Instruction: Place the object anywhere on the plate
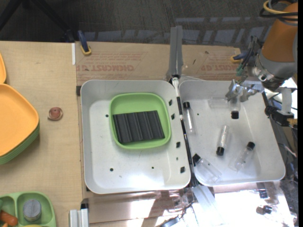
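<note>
Vial (pixel 234 113) just below claw (pixel 235 94)

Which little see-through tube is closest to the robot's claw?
The tube with the black cap just under the gripper, at the right bin's top. The other tubes lie lower or along its left wall.

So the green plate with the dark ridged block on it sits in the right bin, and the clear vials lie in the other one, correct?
Not quite: the camera view shows the green plate, with the dark ridged block on it, in the left bin. The clear vials lie in the right bin.
</note>
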Robot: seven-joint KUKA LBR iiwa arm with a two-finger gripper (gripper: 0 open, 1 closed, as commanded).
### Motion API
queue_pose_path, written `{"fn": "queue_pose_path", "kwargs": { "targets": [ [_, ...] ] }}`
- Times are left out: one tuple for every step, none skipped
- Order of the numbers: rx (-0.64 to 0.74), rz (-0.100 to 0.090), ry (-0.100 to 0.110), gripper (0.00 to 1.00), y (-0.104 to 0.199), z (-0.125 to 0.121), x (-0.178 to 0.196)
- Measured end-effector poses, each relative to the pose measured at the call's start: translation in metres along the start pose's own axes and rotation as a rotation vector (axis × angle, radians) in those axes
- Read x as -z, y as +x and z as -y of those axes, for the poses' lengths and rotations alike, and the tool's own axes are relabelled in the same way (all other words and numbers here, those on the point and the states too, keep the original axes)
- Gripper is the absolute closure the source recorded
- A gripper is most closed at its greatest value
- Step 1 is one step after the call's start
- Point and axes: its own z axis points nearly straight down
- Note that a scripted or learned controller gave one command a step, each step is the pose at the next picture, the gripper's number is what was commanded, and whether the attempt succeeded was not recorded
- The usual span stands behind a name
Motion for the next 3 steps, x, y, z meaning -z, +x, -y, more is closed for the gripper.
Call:
{"fn": "queue_pose_path", "kwargs": {
  "targets": [
    [0.073, -0.002, 0.001, 1.00, 0.004, 0.042, -0.040],
    [0.184, -0.001, -0.001, 1.00, 0.032, 0.100, 0.002],
    [0.270, -0.002, 0.000, 1.00, 0.025, 0.139, -0.043]
  ]
}}
